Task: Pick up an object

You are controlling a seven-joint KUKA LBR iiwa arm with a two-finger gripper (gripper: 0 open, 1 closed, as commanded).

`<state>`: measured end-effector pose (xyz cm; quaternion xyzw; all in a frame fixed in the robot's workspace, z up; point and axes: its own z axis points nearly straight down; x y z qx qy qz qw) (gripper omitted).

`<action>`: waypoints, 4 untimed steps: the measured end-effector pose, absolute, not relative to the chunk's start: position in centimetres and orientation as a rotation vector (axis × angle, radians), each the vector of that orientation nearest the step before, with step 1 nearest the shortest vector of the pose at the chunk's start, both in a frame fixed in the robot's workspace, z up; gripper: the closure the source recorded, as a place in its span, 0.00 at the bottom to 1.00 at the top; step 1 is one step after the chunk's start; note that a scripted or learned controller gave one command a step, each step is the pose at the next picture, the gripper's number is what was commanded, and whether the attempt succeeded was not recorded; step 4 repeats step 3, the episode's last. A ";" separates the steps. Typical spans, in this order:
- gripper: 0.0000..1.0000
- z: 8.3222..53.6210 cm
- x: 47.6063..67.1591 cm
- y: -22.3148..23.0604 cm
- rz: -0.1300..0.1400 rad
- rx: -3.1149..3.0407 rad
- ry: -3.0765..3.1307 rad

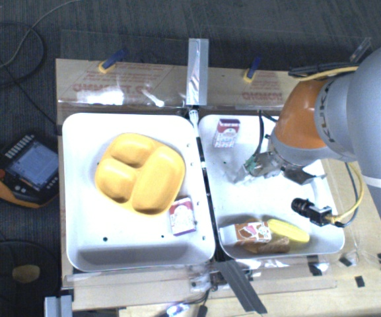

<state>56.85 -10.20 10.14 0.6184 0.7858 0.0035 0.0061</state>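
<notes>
Yellow dominates my view: a big, smooth, lobed plastic piece [139,172], glossy and rounded like three cushions fused together, lies in the left bin [84,243]. Just beside its lower right edge sits a small red-and-white carton [182,216], boxy and slightly tilted. A second carton of the same print [227,133] lies flat near the top of the right bin [335,243]. Along that bin's front wall I see a brown wrapped packet [255,234], crinkled and shiny, touching a smooth yellow banana-shaped piece [288,231] at its right.

My arm [339,111] reaches in from the right, grey and matte with its orange band, over the middle of the right bin. The gripper [259,166] hangs low above bare white floor, well apart from every object. From this angle its tip is a small greenish-grey blur, so I cannot tell whether it is spread or closed; nothing seems to be caught there.
</notes>
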 end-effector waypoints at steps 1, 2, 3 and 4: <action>1.00 20.1 59.1 -5.0 -0.003 1.793 2.579; 1.00 27.1 61.5 -1.0 -0.003 1.725 2.624; 1.00 23.0 66.8 0.6 -0.007 1.767 2.594; 1.00 23.0 66.8 0.6 -0.007 1.767 2.594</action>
